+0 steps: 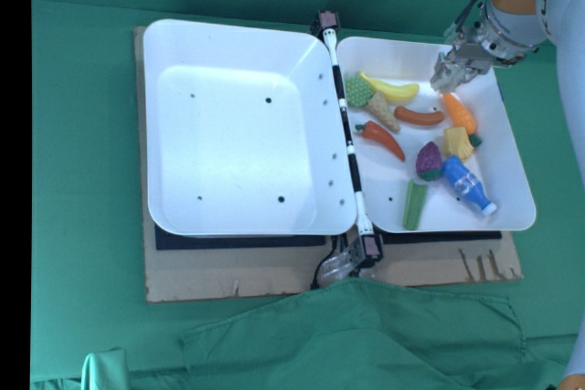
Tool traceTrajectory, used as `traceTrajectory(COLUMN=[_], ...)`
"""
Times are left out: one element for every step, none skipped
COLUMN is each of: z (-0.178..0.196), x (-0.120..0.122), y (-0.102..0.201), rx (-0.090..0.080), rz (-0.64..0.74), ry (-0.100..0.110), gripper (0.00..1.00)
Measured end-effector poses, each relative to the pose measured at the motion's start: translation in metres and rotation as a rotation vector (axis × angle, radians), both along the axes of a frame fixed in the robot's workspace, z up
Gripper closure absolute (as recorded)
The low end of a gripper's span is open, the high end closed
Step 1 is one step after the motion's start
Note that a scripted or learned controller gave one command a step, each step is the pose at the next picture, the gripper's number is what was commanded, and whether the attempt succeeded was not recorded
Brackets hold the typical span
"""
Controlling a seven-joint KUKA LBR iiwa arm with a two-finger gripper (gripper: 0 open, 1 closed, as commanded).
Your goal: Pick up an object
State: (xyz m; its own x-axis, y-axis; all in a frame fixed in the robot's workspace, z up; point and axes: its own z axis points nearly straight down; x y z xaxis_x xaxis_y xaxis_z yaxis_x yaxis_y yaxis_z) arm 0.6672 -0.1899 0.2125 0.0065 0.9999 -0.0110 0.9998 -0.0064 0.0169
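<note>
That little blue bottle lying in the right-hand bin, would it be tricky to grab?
Probably. The blue bottle lies on its side and looks round, so a nudge may roll it. It looks like smooth plastic, likely light and somewhat slippery. It touches the yellow piece, which could shift too.

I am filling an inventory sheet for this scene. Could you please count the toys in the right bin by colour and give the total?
Yellow: 2, banana and yellow block
Orange: 2, carrot and sausage
Red: 1, chili pepper
Green: 1, cucumber
Purple: 1, purple fruit
Blue: 1, bottle
Green and tan: 1, cone
Total: 9
</note>
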Motion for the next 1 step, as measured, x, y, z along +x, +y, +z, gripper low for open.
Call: traceTrajectory(z=[0.0124], x=[0.0015], y=[-0.0011], rx=[-0.004], rz=[-0.002], ry=[-0.005], gripper=[1.0])
